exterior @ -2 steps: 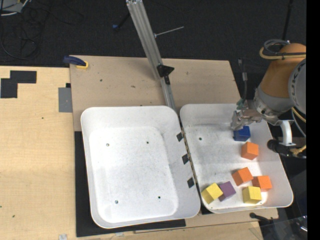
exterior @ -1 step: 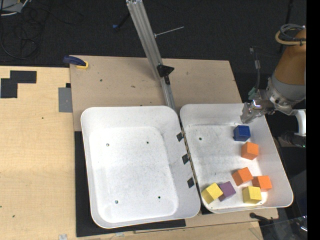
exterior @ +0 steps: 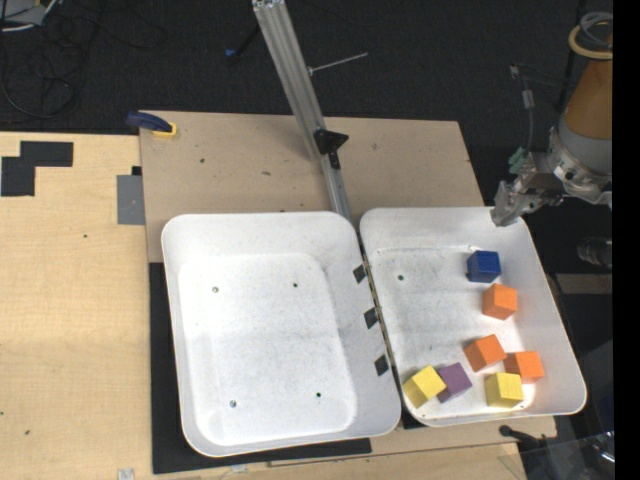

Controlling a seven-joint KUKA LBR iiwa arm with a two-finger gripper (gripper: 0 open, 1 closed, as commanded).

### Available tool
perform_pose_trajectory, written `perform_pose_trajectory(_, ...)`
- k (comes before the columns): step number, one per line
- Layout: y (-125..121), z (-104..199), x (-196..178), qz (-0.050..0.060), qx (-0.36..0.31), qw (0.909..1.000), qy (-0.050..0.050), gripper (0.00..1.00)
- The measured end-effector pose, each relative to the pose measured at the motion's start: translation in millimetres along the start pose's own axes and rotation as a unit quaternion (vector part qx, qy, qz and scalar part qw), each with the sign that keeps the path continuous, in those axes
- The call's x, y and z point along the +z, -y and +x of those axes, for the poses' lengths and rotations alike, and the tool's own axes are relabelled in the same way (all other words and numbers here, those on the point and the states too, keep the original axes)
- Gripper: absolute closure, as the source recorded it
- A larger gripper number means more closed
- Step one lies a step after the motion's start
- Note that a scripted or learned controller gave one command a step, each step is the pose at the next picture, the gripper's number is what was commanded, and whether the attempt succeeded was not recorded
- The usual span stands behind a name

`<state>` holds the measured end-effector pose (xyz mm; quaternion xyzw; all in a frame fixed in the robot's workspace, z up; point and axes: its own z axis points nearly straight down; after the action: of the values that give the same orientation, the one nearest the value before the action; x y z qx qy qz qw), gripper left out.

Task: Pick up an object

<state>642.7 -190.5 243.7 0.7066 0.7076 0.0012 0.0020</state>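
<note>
In the camera view, the pincer (exterior: 507, 208) hangs over the far right rim of the right bin (exterior: 430, 243), nothing between its tips, though whether it is wide or narrow cannot be told. The left bin (exterior: 260, 338) lies beside it on the pale wooden tabletop (exterior: 70, 298), a slanted metal rail (exterior: 300, 98) rising behind. A blue cube (exterior: 484, 264) sits nearest the pincer, then three orange cubes (exterior: 500, 301), two yellow cubes (exterior: 424, 384) and a purple cube (exterior: 454, 379) crowd the near right corner.
</note>
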Motion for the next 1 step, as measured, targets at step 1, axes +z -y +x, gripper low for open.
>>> perform_pose_trajectory(1,-0.8,-1.3,-42.8,0.000,0.000,1.0000,0.000,1.00)
